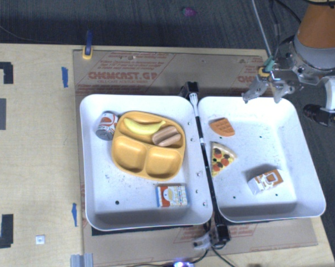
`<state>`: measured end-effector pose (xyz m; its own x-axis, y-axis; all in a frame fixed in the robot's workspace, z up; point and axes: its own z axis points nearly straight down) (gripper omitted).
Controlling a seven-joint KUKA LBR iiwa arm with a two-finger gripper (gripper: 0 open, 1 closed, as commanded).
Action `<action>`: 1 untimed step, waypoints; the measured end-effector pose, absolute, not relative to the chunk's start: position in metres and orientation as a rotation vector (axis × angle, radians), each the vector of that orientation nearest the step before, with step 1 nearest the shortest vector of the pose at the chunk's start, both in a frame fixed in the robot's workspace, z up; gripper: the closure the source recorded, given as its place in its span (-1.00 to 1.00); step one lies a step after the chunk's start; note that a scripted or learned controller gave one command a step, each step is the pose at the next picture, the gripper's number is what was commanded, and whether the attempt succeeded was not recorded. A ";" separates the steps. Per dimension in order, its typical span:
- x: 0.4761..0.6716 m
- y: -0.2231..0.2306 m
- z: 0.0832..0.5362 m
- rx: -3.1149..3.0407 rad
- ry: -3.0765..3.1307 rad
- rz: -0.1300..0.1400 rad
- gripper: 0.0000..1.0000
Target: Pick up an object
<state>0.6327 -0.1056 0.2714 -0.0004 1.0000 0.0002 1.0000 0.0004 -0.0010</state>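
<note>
Left bin (92, 166): a small can (106, 125) lies on its side at the upper-left corner, touching a yellow divided tray (148, 159); the tray's upper compartment holds a banana (141, 127) and a sausage (167, 137), side by side. A small white carton (172, 196) lies flat below the tray, near the bin's front edge. Right bin (284, 132): an orange biscuit (222, 127) sits near the upper-left corner, a pizza slice (220, 158) just below it, apart; a white-and-orange carton (265, 181) lies toward the lower right. The gripper (265, 90) hangs over the right bin's far rim, fingers spread apart with nothing between them, well apart from every object
</note>
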 end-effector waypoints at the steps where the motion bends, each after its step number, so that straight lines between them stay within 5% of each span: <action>1: 0.657 -0.106 0.123 -2.220 -2.221 0.001 -1.00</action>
<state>0.6574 -0.1065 0.1230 -0.0003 1.0000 0.0003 1.0000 0.0003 -0.0013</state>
